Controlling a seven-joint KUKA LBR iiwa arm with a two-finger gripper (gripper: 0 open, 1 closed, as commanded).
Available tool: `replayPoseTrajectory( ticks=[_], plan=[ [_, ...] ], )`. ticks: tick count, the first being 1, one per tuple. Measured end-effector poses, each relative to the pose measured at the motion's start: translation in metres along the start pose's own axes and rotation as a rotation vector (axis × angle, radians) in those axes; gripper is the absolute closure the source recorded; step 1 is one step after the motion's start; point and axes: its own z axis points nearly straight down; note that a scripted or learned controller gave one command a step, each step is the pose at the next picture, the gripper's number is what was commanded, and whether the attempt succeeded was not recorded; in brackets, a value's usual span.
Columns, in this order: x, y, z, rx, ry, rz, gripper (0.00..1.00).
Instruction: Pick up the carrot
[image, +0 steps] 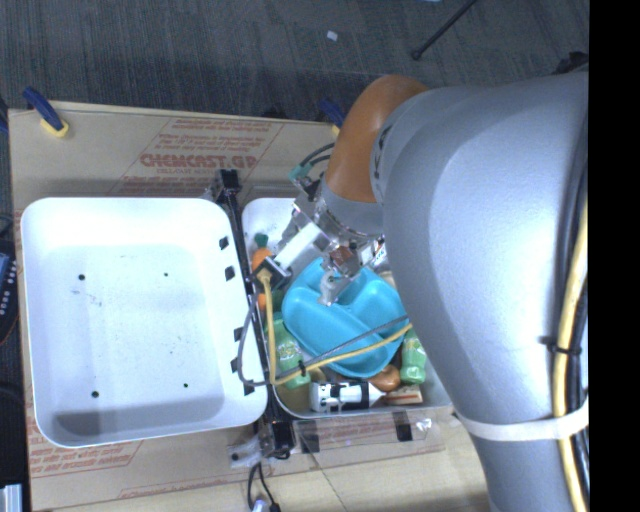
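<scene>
Pincer (335, 285) over the blue bowl (340, 320); whether open or closed, I cannot tell. Carrot (262, 262), apparently the orange bit just left, against the bin wall (262, 215): approach steeply, clearing the bowl.

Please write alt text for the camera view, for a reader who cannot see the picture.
A grey robot arm reaches from the right over the right white bin, its gripper low above a blue bowl among crowded items. An orange piece, perhaps the carrot, lies by the bin's left wall. The left white bin stands beside it.
</scene>
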Motion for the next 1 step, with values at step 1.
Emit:
replayPoseTrajectory(
  ticks=[1],
  plan=[
    [-0.0081, -0.0373, 0.0009, 0.003, -0.001, 0.135, 0.0]
  ],
)
